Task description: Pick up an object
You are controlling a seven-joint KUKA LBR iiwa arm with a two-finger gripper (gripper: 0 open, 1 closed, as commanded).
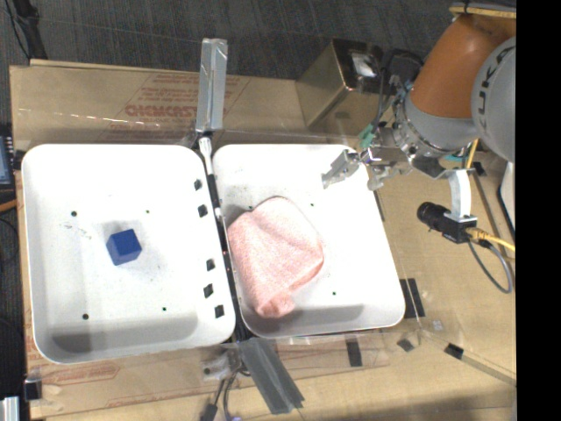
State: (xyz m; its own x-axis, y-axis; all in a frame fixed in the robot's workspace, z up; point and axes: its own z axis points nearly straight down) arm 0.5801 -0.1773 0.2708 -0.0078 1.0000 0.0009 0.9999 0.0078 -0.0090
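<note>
Pink cloth [273,257] in right bin [368,235], tool [351,167] above, apart — seemingly released, holding nothing.

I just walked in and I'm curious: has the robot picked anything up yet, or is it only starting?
Nothing looks done yet. The pink cloth lies in the right bin and the blue cube in the left bin. The gripper hovers over the right bin's far corner, holding nothing. The whole pick remains.

The left bin [53,174] holds a blue cube [124,246]. The right bin [263,160] holds a pink cloth [273,257] near its left wall. The gripper [351,167] hangs over the right bin's far right corner.
</note>
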